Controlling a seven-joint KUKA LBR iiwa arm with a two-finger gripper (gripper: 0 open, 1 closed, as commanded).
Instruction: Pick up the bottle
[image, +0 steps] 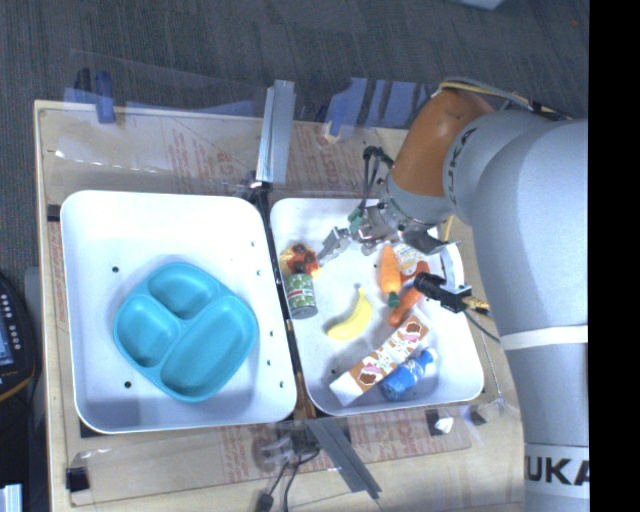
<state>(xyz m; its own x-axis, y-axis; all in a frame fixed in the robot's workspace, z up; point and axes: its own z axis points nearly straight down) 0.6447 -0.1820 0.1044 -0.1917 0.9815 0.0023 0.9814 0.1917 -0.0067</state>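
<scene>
The gripper (350, 235) hangs over the far end of the right bin (300, 212), low among the toys. I cannot tell if the jaws are spread or pressed together, because the shiny metal parts there are small and mixed up with wires. Nothing can be seen held between them.

Just beside the jaws, on the arm's side, lies an orange carrot (388, 268). On the other side and a little nearer the front of the bench sits a red and orange toy (298, 258). Touching that toy is a small green can (300, 297). Further toward the front from the jaws lies a yellow banana (350, 317). Past the banana lies a long box with bright pictures (385, 360).

The blue bottle (410, 377) is the thing to pick up, I think. It looks squashed. It lies on its side in the front corner of the right bin, well apart from the jaws. It is tucked right against the long box and near the bin wall.

Far off to the side of the jaws, in the left bin (75, 215), sits a blue plate with three parts (185, 328).

So the job looks like it is only at the reaching step. The bottle is not lifted. Next, the gripper needs to go up a bit, move across the bin to the front corner, and come down over the bottle with the jaws wide. The bottle is crumpled and close to the box and the wall, so the jaws must fit in neatly, or they may bump the box or slip off.
</scene>
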